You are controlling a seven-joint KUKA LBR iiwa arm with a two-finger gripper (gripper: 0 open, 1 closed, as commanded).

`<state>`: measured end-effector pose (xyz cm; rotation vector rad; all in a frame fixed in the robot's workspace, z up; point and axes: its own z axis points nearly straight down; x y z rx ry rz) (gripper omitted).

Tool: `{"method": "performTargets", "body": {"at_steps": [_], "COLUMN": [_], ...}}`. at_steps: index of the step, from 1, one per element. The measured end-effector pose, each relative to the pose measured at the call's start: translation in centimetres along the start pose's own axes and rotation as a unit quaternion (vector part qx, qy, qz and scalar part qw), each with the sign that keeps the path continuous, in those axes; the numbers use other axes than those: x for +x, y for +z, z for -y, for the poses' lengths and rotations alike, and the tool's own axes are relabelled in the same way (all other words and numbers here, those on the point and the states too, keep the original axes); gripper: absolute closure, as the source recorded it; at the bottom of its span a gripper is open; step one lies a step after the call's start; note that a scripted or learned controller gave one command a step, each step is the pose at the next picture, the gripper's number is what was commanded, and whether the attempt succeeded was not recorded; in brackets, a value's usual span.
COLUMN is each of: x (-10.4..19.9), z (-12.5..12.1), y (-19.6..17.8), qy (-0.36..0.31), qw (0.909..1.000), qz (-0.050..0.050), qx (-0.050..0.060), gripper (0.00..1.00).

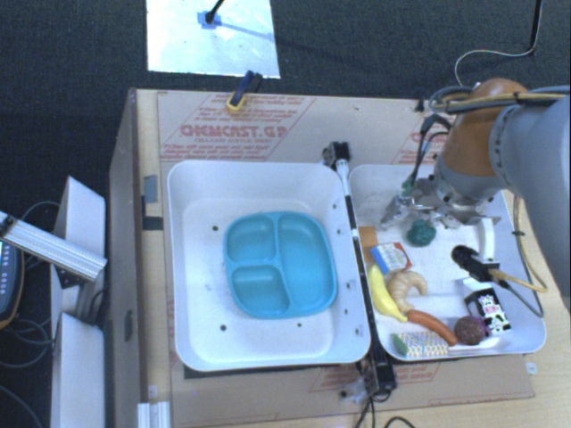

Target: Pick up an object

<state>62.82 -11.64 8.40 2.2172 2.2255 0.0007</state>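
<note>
Here pincer point(412, 210) hovers beside teal ball point(421, 234)

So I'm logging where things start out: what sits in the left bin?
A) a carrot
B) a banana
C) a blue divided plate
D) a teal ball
C: the blue divided plate lies alone in the left bin, while the banana, teal ball and carrot lie in the right bin.
</note>
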Motion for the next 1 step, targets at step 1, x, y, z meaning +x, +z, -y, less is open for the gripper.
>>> {"method": "performTargets", "body": {"at_steps": [1], "x": [-2.04], "z": [0.11], "y": [-0.31], "qy": [0.001], "qw": [1.0], "qz": [0.001], "qx": [-0.001], "gripper": [0.0]}}
